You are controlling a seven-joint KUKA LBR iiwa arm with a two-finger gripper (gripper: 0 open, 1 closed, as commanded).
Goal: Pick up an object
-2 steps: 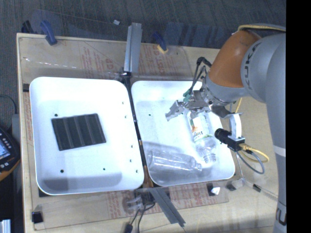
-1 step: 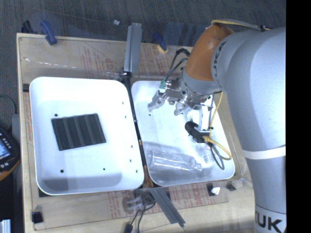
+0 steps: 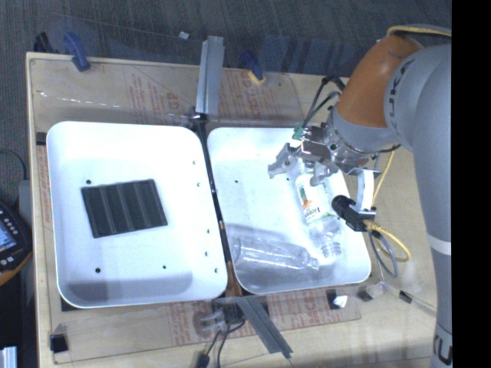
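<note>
Near edge of right bin [image 3: 230,205] — clear plastic bottle [image 3: 272,255] on its side. Behind it, labelled bottle [image 3: 316,213] lying lengthwise, under gripper [image 3: 303,163]. Fingers spread, nothing pinched. Left bin [image 3: 61,167] — dark ribbed pad [image 3: 123,207].

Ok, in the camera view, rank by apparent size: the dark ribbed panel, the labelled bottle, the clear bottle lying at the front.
1. Dark ribbed panel, left bin, clearly largest.
2-3. Clear bottle and labelled bottle in the right bin look about alike; the claw hides the labelled bottle's top, so no ranking.
</note>
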